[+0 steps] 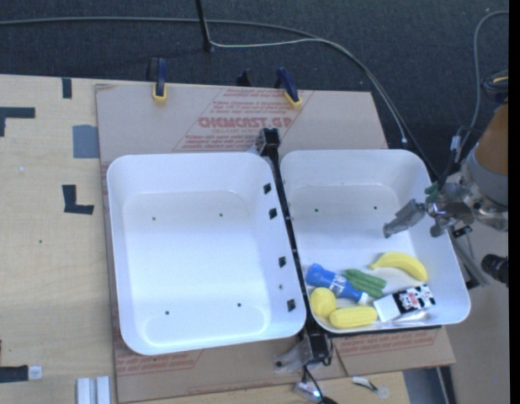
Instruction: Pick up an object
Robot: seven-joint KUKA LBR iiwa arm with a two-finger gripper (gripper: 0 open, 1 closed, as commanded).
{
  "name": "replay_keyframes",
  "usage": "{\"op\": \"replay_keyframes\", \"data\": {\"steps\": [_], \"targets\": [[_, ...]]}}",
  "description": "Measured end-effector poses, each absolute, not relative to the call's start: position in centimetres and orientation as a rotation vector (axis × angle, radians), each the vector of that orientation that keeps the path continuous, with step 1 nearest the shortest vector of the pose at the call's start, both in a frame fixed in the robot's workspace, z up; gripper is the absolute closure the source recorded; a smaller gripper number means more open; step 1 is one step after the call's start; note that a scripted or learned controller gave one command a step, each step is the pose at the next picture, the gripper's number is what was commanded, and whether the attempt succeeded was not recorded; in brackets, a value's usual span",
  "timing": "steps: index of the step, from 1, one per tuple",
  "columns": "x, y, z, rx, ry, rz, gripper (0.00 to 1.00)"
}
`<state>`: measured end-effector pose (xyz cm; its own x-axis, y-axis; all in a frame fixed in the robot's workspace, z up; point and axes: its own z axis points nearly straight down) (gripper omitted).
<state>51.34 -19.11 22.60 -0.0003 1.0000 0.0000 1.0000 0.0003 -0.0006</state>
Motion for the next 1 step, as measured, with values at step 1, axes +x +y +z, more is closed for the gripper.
{"op": "replay_keyframes", "data": {"steps": [1], "targets": [[55.32,-22.33,9.34,-2.215,-2.214,0.01,0.0]]}}
